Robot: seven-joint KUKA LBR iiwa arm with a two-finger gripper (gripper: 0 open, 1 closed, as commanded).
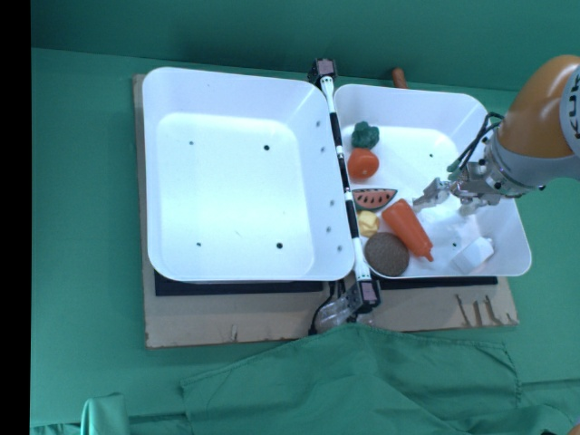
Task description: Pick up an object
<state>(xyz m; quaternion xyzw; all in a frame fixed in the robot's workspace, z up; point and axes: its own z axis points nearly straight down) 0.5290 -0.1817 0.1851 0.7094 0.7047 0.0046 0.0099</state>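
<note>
**Carrot and other toy foods lie in the right bin, gripper just above them**

Carrot [410, 228], orange and tilted, lies in the right bin [507, 243] with its tip pointing toward the bin's near edge. Just left of it sit a watermelon slice [374, 198] and a small yellow piece [367, 223], both close to the divider between the bins. A brown round piece [387, 254] rests touching or nearly touching the carrot's lower end. Farther up along the same side are a red-orange tomato [362, 163] and a green broccoli piece [365, 135]. A white block [473, 255] lies in the near right corner.

The gripper [430, 194] reaches in from the right, just above and beside the carrot's thick end. Its fingers look slightly spread with nothing between them, though the metal parts blur against the white bin floor.

The left bin [181, 98] stands beside it on a sheet of cardboard [181, 329]. Green cloth [362, 388] lies bunched at the near edge.
</note>
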